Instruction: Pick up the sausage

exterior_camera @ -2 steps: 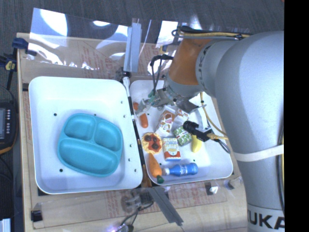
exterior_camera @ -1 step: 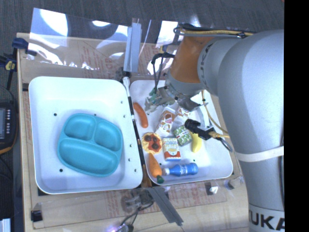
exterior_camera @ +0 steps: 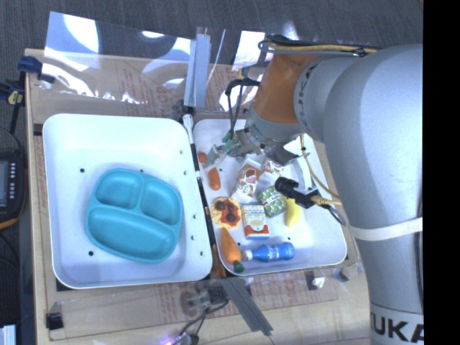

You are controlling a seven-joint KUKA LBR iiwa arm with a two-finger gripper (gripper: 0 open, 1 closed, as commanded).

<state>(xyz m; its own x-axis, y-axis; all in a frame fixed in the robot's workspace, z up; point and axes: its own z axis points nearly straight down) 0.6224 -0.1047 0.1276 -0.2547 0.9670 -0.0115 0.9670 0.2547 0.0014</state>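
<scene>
The sausage [exterior_camera: 214,179] is a short orange-red cylinder lying near the left wall of the right bin [exterior_camera: 327,250], close to the divider between the bins. My gripper [exterior_camera: 231,146] hangs in the far left part of that bin, just up and to the right of the sausage. The grey wrist with its orange band [exterior_camera: 282,85] covers the bin's far right corner. Nothing visible hangs from the gripper, and the sausage rests on the bin floor.
The right bin also holds a pizza slice [exterior_camera: 226,210], a carrot [exterior_camera: 230,249], a blue bottle [exterior_camera: 272,252], a juice box [exterior_camera: 255,220], a green packet [exterior_camera: 272,201] and a yellow banana [exterior_camera: 292,211]. A blue divided plate [exterior_camera: 134,213] sits in the left bin [exterior_camera: 65,142].
</scene>
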